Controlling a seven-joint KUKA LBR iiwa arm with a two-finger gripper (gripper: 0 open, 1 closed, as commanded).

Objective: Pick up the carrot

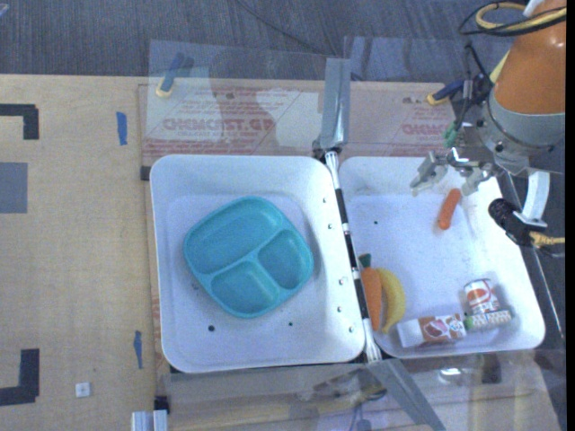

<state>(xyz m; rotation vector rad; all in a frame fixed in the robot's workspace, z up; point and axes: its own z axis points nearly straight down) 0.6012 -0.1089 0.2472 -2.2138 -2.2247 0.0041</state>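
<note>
An orange carrot (371,296) with a green top lies along the left wall of the right bin (512,268), touching a yellow banana (392,296). A smaller orange carrot-like stick (446,209) lies on the bin floor near the back, slightly tilted. My gripper (447,177) hangs just above and behind that stick's upper end, open. Its fingers (424,175) are spread to either side and nothing sits between them. The larger carrot is well to the gripper's front left.
A teal divided plate (249,256) sits in the left bin (171,196). At the right bin's front are a small red-and-white can (480,294) and a flat red-and-white packet (449,328). A metal divider (346,241) separates the bins.
</note>
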